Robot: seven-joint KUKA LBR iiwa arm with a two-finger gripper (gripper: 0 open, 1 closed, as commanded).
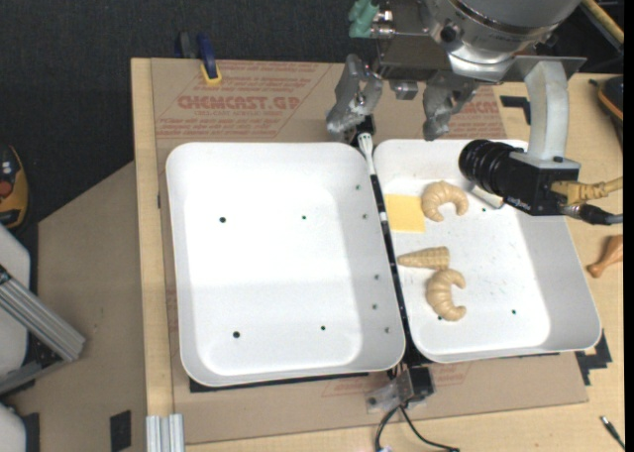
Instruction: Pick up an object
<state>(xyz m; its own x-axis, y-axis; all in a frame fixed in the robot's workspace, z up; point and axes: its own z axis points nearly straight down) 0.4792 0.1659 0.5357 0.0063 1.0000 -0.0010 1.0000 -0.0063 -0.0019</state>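
Note:
The right bin holds a flat yellow cheese slice, a curled croissant, a cone-shaped pastry and a second croissant. My gripper hangs high above the back edge of the bins, over the seam between them. Its two fingers stand wide apart, the left fingertip and the right fingertip, with nothing between them. The grey arm with its orange band fills the top right.
The left bin lies beside the right one. A black cylindrical fixture on a white bracket overhangs the right bin's back right. A blue-yellow clamp sits at the cardboard's back left corner.

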